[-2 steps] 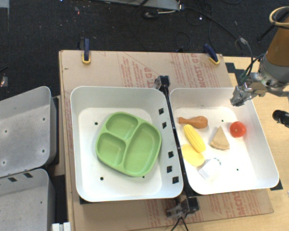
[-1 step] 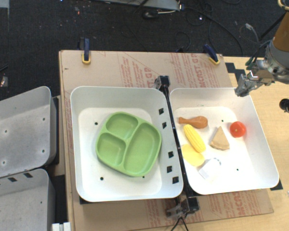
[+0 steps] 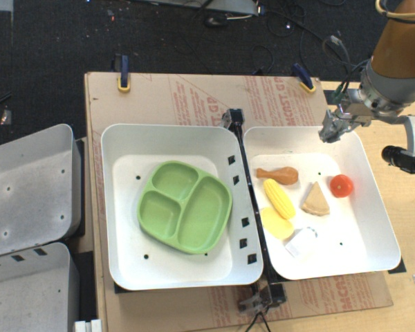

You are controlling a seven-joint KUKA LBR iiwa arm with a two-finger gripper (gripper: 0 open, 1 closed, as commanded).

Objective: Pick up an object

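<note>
The brown board worktop point(image 3: 173, 92) carries two white bins over dark floor. In the right-hand shallow white bin point(image 3: 373, 206) I see a yellow corn cob point(image 3: 279, 198), tan wedge point(image 3: 317, 200), red tomato point(image 3: 341, 185) and brown drumstick point(image 3: 278, 176). My gripper point(image 3: 330, 131) hangs over the far rim, holding nothing; its opening I cannot tell. I'd centre over the isolated tomato before descending.

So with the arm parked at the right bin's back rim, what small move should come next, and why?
Probably bring the pincer forward and down toward the small red tomato-like ball. The pincer hangs above the back rim of the right-hand shallow white bin, carrying nothing visible, and the ball lies nearest to it, apart from the other items.
</note>
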